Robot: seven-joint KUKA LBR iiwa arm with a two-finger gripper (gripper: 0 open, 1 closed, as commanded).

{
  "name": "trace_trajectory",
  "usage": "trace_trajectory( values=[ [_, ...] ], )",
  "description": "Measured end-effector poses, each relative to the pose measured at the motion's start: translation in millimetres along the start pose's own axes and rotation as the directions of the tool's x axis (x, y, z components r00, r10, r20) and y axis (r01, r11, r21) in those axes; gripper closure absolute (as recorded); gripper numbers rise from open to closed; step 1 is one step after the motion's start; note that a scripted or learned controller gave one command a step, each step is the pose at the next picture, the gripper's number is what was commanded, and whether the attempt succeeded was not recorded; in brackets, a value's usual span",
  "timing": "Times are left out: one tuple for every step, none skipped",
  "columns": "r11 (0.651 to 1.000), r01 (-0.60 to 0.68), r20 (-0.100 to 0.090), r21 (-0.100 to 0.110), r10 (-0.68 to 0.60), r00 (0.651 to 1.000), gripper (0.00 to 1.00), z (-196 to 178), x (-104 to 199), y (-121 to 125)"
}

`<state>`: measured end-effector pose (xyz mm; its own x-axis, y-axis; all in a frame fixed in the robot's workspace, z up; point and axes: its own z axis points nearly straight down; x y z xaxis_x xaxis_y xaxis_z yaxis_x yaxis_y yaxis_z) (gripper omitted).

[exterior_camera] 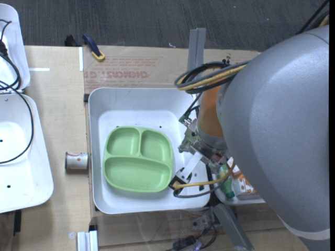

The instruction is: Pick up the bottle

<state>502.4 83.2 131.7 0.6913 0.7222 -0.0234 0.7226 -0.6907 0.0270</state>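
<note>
Camera view is up on my side. Where do you put the bottle? (desk)

I read the white shape with a green top as the bottle (229, 184). It lies at the near right corner of the right bin (131, 99), half hidden under the arm (282, 124). That's my reading, not a certainty; an orange-and-white label is about all else I can see of it. (me)

And the claw? (desk)

My claw (201, 153) hangs low over the bin's right side, just beside the green plate (138, 158). Cables and the wrist crowd it, so I can't tell whether it's released or clenched. I see nothing gripped in it. (me)

So which way does the bottle lie from it? (desk)

Toward the right and nearer the front edge of the bin, close by, further under the arm. The plate is on the opposite side, to the left. (me)

Long axis? (desk)

I can't call it. The green top sits nearest the claw and the white body trails away toward the front right, so I'd guess it runs along that diagonal, but too much is covered. (me)

Anything else near? (desk)

A yellow cable (199, 183) loops between claw and bottle. A small can (77, 161) rests on the worktop (57, 88), well apart to the left. I judge that the pick isn't made yet, and the move turns on shifting right and forward. (me)
</note>
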Motion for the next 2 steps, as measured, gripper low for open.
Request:
trace_trajectory(
  values=[
    [1.0, 0.007, 0.008, 0.002, -0.007, 1.0, 0.0, 6.1, 7.6, 7.3],
    [0.999, 0.039, -0.03, -0.034, -0.04, 0.999, 0.0, 10.1, -1.1, 0.8]
  ],
)
